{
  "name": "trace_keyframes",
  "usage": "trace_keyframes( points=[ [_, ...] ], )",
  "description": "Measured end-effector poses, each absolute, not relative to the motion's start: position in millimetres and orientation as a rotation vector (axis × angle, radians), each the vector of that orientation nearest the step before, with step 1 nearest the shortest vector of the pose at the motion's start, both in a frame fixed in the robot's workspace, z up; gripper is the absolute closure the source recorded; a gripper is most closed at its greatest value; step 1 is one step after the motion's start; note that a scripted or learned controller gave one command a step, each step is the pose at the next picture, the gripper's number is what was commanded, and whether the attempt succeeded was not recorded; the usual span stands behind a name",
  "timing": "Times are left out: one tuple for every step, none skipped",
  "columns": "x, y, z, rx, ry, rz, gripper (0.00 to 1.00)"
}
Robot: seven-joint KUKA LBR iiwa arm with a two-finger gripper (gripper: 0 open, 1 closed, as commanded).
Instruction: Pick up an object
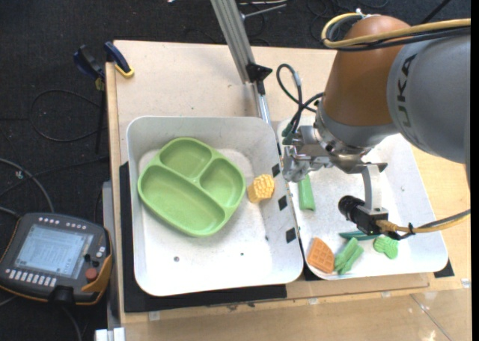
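At the middle right of the frame, over the left side of the right bin, my pincer hangs low beneath my wrist. Its metal parts sit just above a green stick-shaped piece, but my own bulk covers the tips, so I cannot tell how it stands or whether it has hold of anything. That green piece lies just below it, close to the wall between the two bins, and I judge it the likeliest thing to pick, being nearest.

Further toward the bottom of the same bin lie an orange waffle-like piece, a green bundle just beside it, and a small green leafy piece, gathered near the lower rim. A black cable fitting of mine hangs over them.

In the left bin a green divided plate rests flat, and a yellow corn-like piece sits just beside its right edge. Off the counter, at the lower left, lies a control pendant.
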State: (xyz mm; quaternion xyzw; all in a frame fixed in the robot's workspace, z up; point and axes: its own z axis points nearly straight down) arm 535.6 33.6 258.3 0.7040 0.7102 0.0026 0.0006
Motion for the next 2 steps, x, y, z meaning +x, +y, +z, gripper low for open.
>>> trace_keyframes(
  points=[
    [568.9,70,280,2.212,2.228,0.006,1.0],
    [634.6,4,317,2.222,2.209,0.005,1.0]
  ],
)
